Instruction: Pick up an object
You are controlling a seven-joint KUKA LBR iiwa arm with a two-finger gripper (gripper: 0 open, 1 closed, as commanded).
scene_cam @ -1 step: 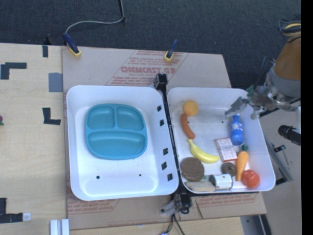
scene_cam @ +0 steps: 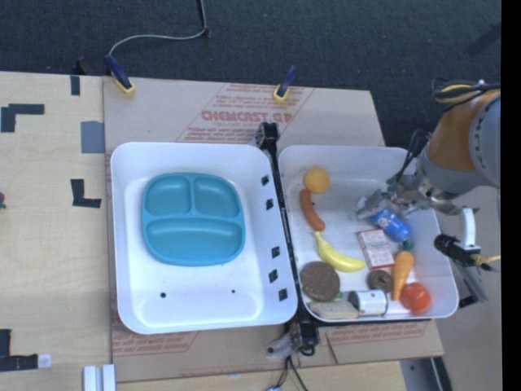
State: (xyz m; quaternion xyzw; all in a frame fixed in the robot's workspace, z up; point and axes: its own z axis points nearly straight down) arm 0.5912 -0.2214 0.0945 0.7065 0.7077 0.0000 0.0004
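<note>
The right bin holds several toy foods: an orange ball, a red sausage, a banana, a brown round patty, a pink card box, a carrot, a red tomato and a white cylinder. A small blue object lies right of the bin's centre. My gripper is low in the bin's right half, just above and left of the blue object, close to it or touching it. The arm's grey and orange wrist comes in from the right.
The left bin holds a blue divided plate. A black divider with clips runs between the bins. Both bins rest on cardboard clamped at the back by yellow clips. A black cable crosses the dark floor behind.
</note>
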